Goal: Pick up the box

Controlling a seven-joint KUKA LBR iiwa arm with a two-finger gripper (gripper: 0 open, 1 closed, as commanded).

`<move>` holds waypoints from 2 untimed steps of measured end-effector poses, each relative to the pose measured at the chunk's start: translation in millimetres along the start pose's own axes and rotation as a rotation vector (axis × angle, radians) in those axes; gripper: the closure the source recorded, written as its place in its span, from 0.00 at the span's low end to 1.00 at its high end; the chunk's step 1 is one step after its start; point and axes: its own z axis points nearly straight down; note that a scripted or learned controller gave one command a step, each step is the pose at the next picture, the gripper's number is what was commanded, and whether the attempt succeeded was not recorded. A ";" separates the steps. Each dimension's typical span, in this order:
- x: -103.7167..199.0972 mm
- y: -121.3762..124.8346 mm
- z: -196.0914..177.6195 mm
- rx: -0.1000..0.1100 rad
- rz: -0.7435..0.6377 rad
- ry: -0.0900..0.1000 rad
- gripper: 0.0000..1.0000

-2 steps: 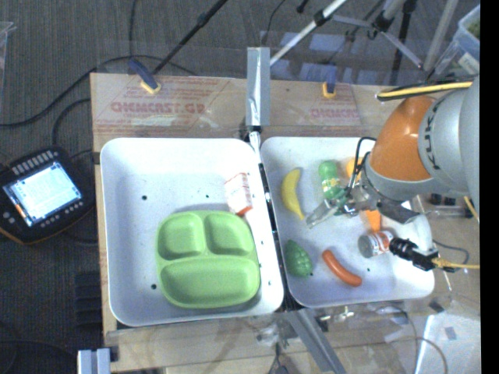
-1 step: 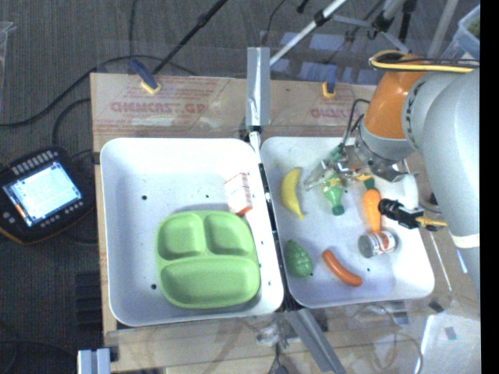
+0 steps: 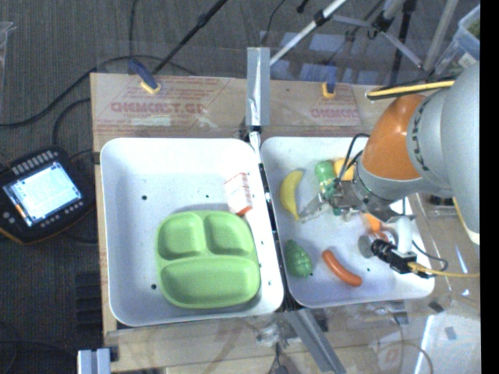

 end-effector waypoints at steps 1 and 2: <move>0.0 60.0 1.3 -0.001 -0.197 -0.003 0.00; -0.8 61.7 -9.2 -0.004 -0.197 -0.006 1.00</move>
